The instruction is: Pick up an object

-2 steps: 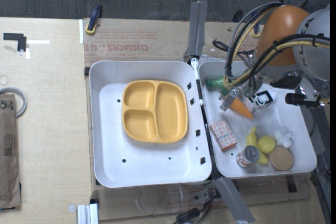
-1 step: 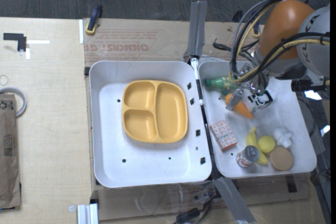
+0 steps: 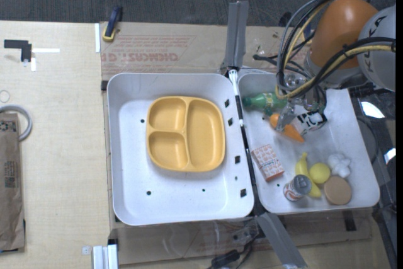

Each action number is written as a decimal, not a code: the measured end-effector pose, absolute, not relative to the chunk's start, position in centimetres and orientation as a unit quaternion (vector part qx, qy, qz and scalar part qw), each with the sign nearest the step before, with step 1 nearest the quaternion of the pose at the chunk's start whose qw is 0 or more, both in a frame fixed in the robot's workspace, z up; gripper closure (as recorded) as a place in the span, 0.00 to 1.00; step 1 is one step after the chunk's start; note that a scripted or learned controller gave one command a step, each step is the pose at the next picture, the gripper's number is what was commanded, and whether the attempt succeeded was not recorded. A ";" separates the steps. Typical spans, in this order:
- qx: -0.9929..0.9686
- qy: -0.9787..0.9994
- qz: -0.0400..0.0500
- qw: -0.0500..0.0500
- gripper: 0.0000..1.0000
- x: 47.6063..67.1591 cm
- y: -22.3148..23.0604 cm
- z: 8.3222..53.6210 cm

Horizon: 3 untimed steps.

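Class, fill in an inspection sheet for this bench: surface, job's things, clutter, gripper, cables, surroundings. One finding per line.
Surface: two white bins side by side, left bin and right bin, on a bench.
Job's things: right bin holds a green bottle, orange piece, printed box, banana, yellow ball, white lump, tan disc and small can.
Clutter: yellow divided tray in the left bin.
Gripper: gripper low in the right bin beside the bottle and orange piece; finger state unclear.
Cables: black and yellow cables loop over the wrist.
Surroundings: cardboard sheet, brown bag.
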State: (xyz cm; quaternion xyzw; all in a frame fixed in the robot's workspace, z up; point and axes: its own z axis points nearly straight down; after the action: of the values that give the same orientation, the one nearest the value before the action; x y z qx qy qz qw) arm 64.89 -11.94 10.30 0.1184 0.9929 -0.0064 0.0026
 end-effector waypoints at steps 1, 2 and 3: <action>-0.096 0.995 0.000 0.003 0.00 64.8 -13.7 19.7; -0.187 0.982 -0.003 0.006 0.00 65.2 -10.3 11.1; -0.309 0.951 0.000 0.002 0.00 59.1 -10.2 14.4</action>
State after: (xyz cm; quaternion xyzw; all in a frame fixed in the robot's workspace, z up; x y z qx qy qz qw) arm 59.10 -10.23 14.37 -0.3092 0.9510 0.0001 0.0021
